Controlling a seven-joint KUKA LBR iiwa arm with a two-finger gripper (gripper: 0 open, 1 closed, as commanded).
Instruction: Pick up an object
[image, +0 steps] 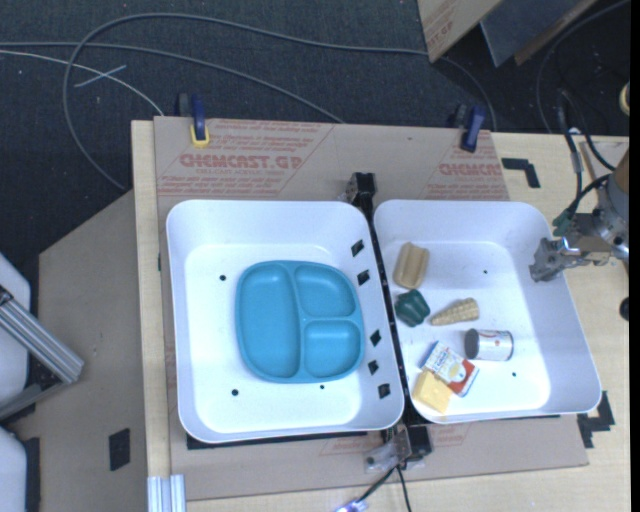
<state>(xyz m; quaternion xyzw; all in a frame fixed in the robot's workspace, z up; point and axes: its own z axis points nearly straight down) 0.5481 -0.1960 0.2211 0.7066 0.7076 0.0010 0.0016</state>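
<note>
While the left bin (190, 250) held a single blue divided plate (298, 320) lying flat near its middle, the right bin (520, 225) carried a small scatter of play-food pieces toward its left half. Nearest the divider sat a tan bread-like piece (411, 266), and just below it a dark green rounded piece (411, 306). Beside that lay a yellowish cone-shaped item (455, 312), tilted with its point to the left. Lower down, a small flat packet in white, red and blue (450, 364) rested just above a yellow block (433, 391), the two touching or nearly so. Right of the packet lay a small can (489, 345) on its side, with a white body and a dark end.

At the right rim of that bin, the hand (553, 256) hung over the bin's edge, well apart from all the pieces, with nothing between its fingers; whether it was released or clenched could not be told. Behind it the grey arm (610, 215) reached off to the right.

On the brown board covering the tabletop (150, 300), red print read "CHEMCAST GP" (240, 159) behind the left bin, and again, partly hidden, behind the right one.
</note>
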